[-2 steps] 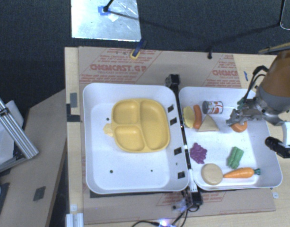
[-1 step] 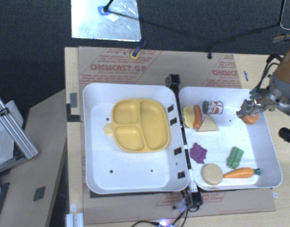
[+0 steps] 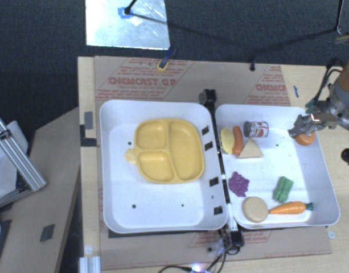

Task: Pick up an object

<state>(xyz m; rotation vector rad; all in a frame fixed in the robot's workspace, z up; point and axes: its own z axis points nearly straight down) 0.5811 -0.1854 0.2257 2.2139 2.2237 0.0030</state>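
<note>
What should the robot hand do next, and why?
Probably lower a little and close on the orange ball. The gripper sits right over it at the right bin's far edge, partly covering it, and I can't see the ball between its fingers, so it doesn't look grabbed yet.

A single fixed camera is mounted above the worktop [image 3: 259, 78] and looks down at a slant, far enough back to take in both white bins: left bin [image 3: 114, 169] at frame centre, right bin [image 3: 319, 175] toward the right edge. The arm [image 3: 342, 104] enters at the upper right, cropped by the frame; the tilt appears slight.
</note>
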